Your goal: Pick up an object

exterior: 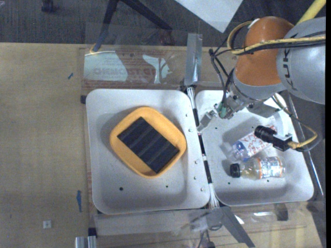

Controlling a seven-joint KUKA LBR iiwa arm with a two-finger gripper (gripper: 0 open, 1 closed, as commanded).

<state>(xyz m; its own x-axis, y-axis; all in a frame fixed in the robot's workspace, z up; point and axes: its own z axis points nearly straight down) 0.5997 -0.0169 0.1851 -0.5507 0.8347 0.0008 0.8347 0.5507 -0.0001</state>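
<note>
**Arm hanging over the right bin**

The arm (269, 61) is hovering over the right bin (300, 190)'s far edge; its claw (223, 109)'s state I cannot tell. Inside that bin, a black-capped bottle (258, 168) is lying beside a crumpled wrapper (248, 144).

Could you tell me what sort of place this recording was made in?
Probably a robotics lab or test cell: a grey and orange arm reaches over two white bins on a wooden bench, with an office chair base on dark carpet behind.
</note>
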